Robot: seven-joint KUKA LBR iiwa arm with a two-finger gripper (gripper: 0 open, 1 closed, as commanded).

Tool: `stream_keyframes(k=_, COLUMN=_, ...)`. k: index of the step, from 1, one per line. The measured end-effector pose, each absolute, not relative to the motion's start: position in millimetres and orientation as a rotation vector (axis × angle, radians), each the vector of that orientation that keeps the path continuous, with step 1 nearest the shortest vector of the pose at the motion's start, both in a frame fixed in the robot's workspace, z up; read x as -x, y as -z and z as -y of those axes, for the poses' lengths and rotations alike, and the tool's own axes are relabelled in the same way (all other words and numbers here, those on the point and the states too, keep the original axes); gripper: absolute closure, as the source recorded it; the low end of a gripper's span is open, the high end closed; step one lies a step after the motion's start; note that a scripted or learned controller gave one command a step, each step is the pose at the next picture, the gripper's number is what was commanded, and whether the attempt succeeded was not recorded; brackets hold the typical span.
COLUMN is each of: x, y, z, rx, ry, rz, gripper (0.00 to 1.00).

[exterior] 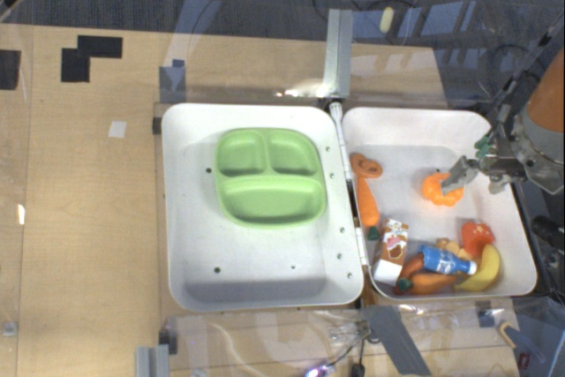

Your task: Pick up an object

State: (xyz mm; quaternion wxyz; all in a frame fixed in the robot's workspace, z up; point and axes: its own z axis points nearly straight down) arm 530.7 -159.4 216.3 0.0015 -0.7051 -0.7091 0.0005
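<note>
**Gripper low over the orange toy in the right bin**

From where I stand, the arm (549, 115) comes in from the right and its gripper (477, 174) hangs inside the right bin (415, 124). One grey finger (454, 176) touches the small orange toy (440, 189) near the bin's middle; the other sits off to the right, so the jaws stand apart and nothing is caught between them. Along the bin's near edge lie a blue bottle (445, 260), a banana (484, 271), a red tomato-like piece (477, 234) and a small carton (393, 239). A carrot (365, 203) runs along the left wall. The left bin (190, 269) carries a green divided plate (268, 176).
</note>
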Motion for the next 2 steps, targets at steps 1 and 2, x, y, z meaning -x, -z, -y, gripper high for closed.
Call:
stream_keyframes(k=1, x=-571.3, y=-92.3, z=153.7, rx=2.326, ry=0.001, rz=2.111, gripper=0.0)
stream_keyframes(k=2, x=-508.5, y=-89.4, z=161.7, rx=2.064, ry=0.014, rz=2.387, gripper=0.0)
